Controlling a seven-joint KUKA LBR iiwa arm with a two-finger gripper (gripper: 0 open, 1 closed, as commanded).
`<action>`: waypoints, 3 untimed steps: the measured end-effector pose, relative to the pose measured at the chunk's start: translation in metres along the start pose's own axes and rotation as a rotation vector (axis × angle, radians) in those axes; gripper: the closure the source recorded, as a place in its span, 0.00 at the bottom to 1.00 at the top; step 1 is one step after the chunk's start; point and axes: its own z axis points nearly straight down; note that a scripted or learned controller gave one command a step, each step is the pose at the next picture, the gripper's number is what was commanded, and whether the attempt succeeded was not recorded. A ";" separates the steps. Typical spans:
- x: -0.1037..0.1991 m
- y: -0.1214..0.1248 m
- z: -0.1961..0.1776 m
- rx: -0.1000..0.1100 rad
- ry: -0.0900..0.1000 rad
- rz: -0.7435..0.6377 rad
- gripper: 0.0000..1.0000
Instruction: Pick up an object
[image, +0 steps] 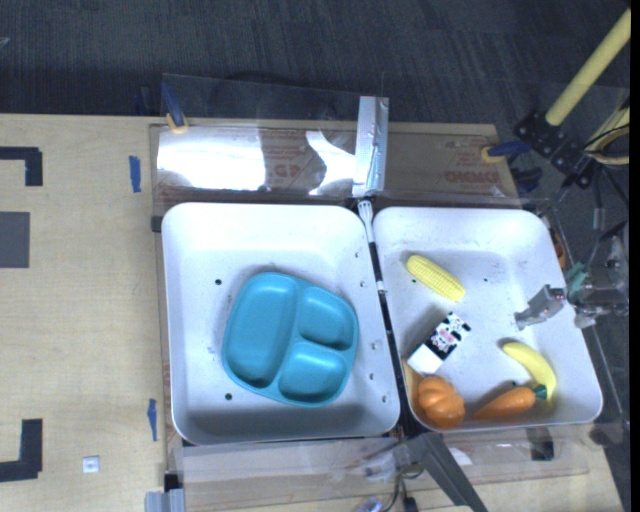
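The claw hangs by the right bin's right wall; I cannot tell its state. Descending there, it may clip the rim or nudge the banana aside.

Hand at the view's right edge, low over the right side.

Grey metal, small in the frame, pointing left and slightly down into the scene from the right. Nothing visible between the tips. Finger spacing too small and blurred to judge. Rest of the arm cut off at the right border, with a sliver of grey hardware and cabling just behind the hand.
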 end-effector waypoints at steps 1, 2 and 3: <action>-0.016 -0.001 0.148 -0.004 -0.002 0.062 0.00; 0.043 0.052 0.093 -0.009 0.000 0.121 0.00; 0.067 0.070 0.127 -0.001 -0.001 0.087 0.00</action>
